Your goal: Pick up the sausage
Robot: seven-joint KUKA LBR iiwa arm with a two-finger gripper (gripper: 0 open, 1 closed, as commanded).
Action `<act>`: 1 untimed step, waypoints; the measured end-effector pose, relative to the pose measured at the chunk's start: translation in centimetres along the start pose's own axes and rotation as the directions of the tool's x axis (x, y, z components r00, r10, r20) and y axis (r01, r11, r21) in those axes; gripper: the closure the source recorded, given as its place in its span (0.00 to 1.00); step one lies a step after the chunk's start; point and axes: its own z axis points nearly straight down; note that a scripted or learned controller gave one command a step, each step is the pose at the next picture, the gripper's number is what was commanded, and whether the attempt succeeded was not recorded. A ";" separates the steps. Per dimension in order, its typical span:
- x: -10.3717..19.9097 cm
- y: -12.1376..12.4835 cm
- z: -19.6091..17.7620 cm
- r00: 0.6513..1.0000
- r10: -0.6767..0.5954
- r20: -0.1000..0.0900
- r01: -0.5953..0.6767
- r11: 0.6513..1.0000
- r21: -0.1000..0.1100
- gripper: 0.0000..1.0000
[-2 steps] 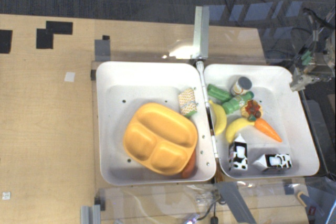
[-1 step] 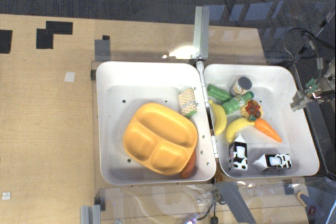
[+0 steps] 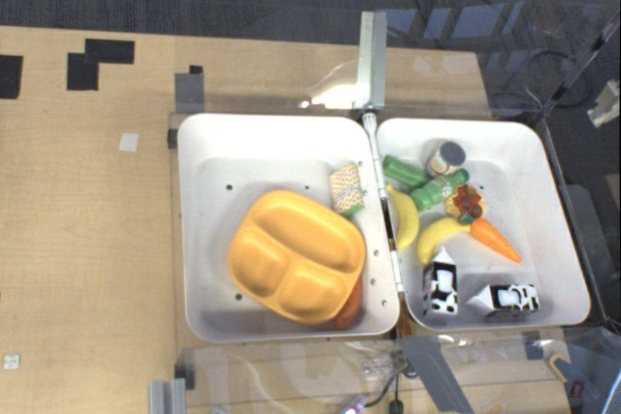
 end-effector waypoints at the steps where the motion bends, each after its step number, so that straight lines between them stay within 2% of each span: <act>1: 0.0 0.2 -1.3 1.000 -0.006 0.006 0.006 1.000 -0.008 1.00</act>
